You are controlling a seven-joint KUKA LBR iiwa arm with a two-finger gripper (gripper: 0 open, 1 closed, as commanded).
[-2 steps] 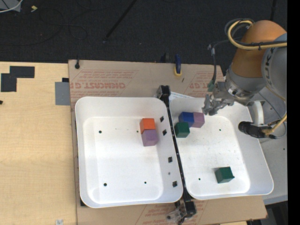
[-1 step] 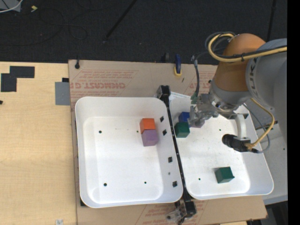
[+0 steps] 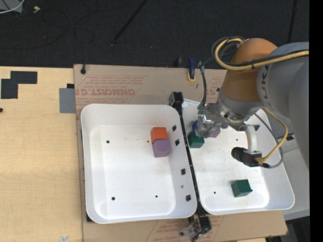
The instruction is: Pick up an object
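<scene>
Surface: wooden surface [image 3: 40, 150], two white bins.
Left bin [image 3: 96, 205]: orange block [image 3: 159, 133] touching purple block [image 3: 161, 148].
Right bin [image 3: 282, 198]: green block [image 3: 241, 188] near; gripper [image 3: 204, 130] low by another green block [image 3: 196, 140] at the left wall.
Risk: wall may block the grasp.
Hidden: cannot tell the gripper's opening; pale object beneath unclear.

1. A white bin [image 3: 101, 185] sits in the middle of the view.
2. A second white bin [image 3: 217, 173] sits just beside it, at 3 o'clock from it.
3. A black strip [image 3: 182, 155] runs between the two bins.
4. A brown cardboard sheet [image 3: 116, 84] lies under both bins.
5. The wooden bench top [image 3: 35, 160] shows at 9 o'clock.
6. A grey patch [image 3: 66, 100] and black patches [image 3: 17, 82] are stuck on the bench at 10 o'clock.
7. The dark floor [image 3: 101, 24] is at 12 o'clock.
8. A small blue and yellow clip [image 3: 192, 70] sits on the cardboard's far edge, at 1 o'clock.
</scene>
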